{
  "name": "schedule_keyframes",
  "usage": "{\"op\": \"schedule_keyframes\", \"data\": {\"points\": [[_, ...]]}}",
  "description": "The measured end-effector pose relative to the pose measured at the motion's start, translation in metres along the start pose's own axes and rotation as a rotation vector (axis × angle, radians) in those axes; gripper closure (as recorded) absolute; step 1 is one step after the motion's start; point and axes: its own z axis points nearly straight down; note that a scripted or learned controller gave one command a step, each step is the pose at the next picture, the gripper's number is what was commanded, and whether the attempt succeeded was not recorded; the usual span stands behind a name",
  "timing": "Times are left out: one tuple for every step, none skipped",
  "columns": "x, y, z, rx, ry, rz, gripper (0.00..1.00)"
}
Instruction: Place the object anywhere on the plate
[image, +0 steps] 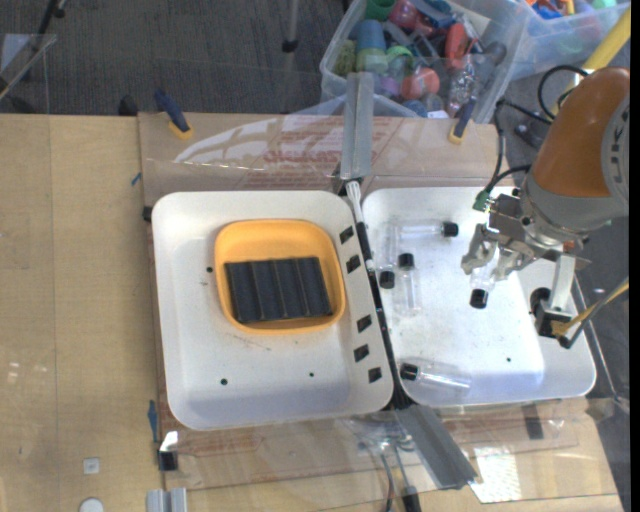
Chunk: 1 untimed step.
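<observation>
Object: which thing is to be moved is not certain. The likely candidates are lying loose in the right bin (500, 372): a small black piece (479, 297) and three clear tubes with black caps.
Black piece: sitting on the bin floor just below the hand (495, 262) in the view, nearest to it of all the loose things. It is too small to show a long axis.
Top tube (420, 230): lying left of the hand, its long axis running across the view, cap end pointing toward the hand.
Middle tube (392, 268): lying close to the wall between the bins, farther left of the hand.
Low tube (437, 377): lying near the bin's front edge, well apart from the hand, long axis running roughly across the view.
Plate (275, 228): yellow, sitting in the left bin (190, 385), well to the left of the hand and across the dividing wall. A black ribbed block (277, 288) is covering much of its middle.
Hand: hanging over the right half of the right bin, pointing down. Whether it is apart, together or gripping anything cannot be told here.
Arm (585, 130): reaching in from the right, the orange band showing above the wrist.
Coming move, as a judgement: any carry is going to run leftward over the wall to the plate.
Tabletop (60, 300): pale wood, carrying both bins.
</observation>
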Motion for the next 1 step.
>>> {"op": "schedule_keyframes", "data": {"points": [[0.0288, 0.0245, -0.0015, -0.003, -0.002, -0.064, 1.00]]}}
